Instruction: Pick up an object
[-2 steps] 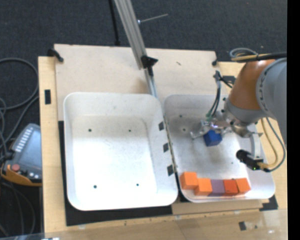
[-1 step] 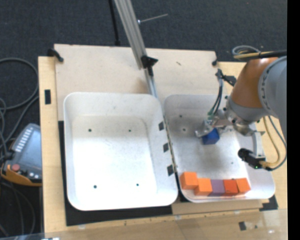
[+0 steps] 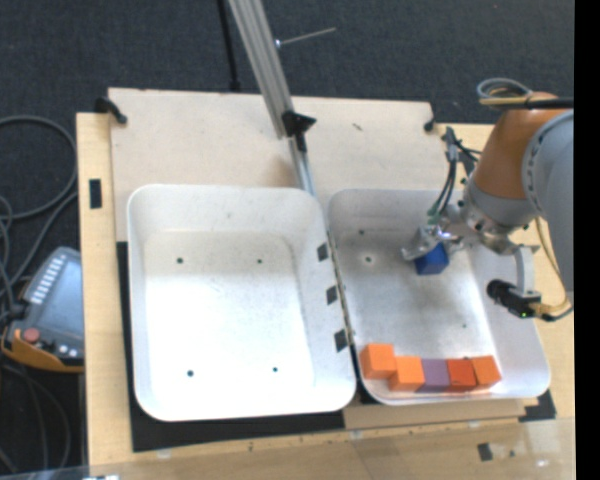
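Gripper (image 3: 427,247) sits low over the far part of the right bin (image 3: 380,218), at the end of the arm (image 3: 515,168) that comes in from the right. One blue block (image 3: 435,260) lies right at its tip, on the near side, touching or just under the metal. Whether the jaws are open or closed on the block cannot be told from this slant, so nothing says the block is held.

Further out, along the near wall of the same bin, five blocks stand in a row, touching one another: orange block (image 3: 380,358) at the left end, second orange block (image 3: 409,371) beside it, one purple block (image 3: 436,373) in the middle, then third orange block (image 3: 462,372) and fourth orange block (image 3: 486,370) at the right end. That makes four orange, one purple, one blue, six in all.

Left bin (image 3: 230,298) lies just beside the right one, their rims touching. Both rest on the bench (image 3: 200,138)
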`<state>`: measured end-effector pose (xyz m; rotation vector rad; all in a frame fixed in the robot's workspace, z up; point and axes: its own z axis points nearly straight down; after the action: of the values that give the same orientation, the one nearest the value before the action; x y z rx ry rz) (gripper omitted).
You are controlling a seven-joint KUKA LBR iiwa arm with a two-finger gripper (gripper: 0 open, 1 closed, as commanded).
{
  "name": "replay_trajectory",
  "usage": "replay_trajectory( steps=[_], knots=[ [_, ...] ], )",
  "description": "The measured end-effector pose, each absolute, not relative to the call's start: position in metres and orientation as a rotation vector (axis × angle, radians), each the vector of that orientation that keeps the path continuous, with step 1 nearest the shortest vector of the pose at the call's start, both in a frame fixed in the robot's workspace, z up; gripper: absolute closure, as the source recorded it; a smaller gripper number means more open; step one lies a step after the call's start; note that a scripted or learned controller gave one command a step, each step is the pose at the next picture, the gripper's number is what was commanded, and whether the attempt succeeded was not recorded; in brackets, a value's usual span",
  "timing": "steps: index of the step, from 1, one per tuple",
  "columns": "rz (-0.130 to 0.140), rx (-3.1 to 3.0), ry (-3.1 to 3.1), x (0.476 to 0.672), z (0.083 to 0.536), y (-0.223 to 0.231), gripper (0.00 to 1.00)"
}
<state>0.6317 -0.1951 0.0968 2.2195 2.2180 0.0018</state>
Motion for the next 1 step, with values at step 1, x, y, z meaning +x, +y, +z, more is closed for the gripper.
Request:
replay_trajectory(
  steps=[1],
  knots=[
    [0.006, 2.210, 2.229, 0.6355, 0.1354, -0.1143, 1.00]
  ],
)
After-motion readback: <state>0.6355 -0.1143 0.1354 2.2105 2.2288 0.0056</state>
